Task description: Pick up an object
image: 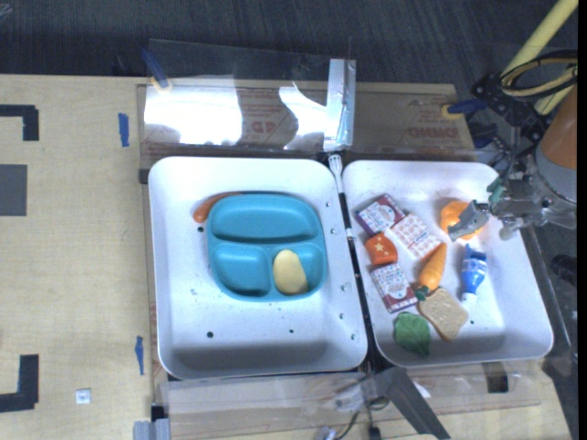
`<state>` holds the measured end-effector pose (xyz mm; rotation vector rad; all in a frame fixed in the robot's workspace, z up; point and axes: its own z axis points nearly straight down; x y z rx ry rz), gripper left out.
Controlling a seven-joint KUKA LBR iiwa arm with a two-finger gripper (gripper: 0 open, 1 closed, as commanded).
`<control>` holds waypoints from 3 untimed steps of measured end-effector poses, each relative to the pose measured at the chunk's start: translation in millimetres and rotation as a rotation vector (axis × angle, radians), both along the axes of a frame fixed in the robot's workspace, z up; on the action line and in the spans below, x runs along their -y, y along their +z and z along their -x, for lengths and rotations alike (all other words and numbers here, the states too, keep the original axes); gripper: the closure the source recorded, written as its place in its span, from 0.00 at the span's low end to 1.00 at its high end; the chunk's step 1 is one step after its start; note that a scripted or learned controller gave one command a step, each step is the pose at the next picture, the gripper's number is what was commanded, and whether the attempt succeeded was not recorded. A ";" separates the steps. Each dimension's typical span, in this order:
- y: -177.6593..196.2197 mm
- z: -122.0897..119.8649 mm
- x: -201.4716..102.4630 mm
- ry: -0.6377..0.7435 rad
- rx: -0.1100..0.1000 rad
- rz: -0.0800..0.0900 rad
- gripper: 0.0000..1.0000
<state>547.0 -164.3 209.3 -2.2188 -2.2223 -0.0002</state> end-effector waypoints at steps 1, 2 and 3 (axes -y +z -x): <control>-108.2 31.2 46.3 -0.068 -0.009 -0.013 0.00; -95.6 29.4 49.0 -0.071 0.000 -0.006 1.00; -90.6 40.5 43.4 -0.072 -0.001 -0.002 1.00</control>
